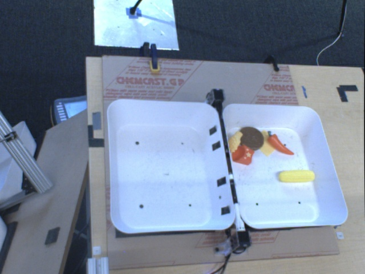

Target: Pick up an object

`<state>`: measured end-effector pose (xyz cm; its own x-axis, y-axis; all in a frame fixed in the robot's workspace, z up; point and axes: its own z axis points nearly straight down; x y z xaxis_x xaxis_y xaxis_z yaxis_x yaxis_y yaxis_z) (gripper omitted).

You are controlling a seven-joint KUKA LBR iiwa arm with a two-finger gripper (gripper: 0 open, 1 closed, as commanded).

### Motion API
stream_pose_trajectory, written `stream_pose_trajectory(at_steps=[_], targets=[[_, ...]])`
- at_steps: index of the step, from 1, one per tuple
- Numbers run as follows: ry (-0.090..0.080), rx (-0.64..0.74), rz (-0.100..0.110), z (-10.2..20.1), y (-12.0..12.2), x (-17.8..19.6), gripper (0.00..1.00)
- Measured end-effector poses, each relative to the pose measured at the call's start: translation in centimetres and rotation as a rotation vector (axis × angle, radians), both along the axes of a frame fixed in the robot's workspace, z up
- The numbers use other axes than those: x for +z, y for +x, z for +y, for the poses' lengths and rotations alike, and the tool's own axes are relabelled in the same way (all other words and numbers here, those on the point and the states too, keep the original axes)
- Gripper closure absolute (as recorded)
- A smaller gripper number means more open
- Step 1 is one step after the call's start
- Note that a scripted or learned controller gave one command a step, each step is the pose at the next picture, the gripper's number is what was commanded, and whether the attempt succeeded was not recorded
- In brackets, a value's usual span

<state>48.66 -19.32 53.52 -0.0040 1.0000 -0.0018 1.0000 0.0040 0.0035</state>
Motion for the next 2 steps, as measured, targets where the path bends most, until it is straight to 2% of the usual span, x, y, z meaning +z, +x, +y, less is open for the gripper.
stream_pose_trajectory(at_steps=[2], targets=[[0.0,0.0,0.0,0.59,-0.01,0.0,0.0]])
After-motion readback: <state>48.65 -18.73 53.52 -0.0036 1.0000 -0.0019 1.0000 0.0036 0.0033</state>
